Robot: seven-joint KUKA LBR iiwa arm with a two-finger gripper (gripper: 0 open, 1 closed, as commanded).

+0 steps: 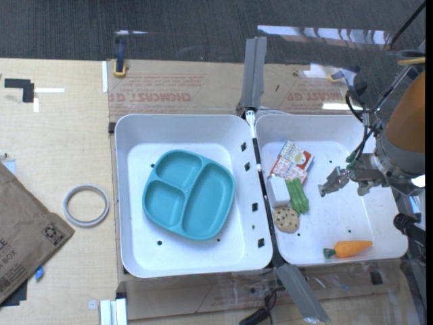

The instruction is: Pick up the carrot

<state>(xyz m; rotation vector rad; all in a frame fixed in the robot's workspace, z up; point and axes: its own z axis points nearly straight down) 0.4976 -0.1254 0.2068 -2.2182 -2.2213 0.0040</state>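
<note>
Fig.: bench w/ two white bins side by side, seen from above at a slant.

Gripper (333, 183): hangs over right bin (318, 246), mid-right area, two fingers pointing toward bin centre. Jaws seem slightly parted, nothing between them; gap too small to rate w/ certainty.

Carrot (350, 248): lies flat on bin floor, below and a little right of jaws, near front wall, well apart from fingers. Orange body, green stub at left end, long axis roughly left-right.

Handling (judgement): prob. a toy, so light, stiff, smooth skin, apt to roll or slip. Tapered, so best taken across thick mid-body, fingers square to long axis; not at thin tip, not at green stub. Close to front wall, so little room for near-side finger.

Left of jaws: green vegetable (298, 195), cookie (286, 219) below it, small printed packet (292, 162) above it. Further left, in left bin (135, 249), a blue divided plate (189, 193).

Writing: packet print too small to read. Cardboard (169, 85) beyond bins bears red lettering, upside down, approx. "CHEMCAST GP". Box (24, 239) far left shows "BOX", rest cut off. Tape roll (86, 204) beside it, no markings legible.
</note>
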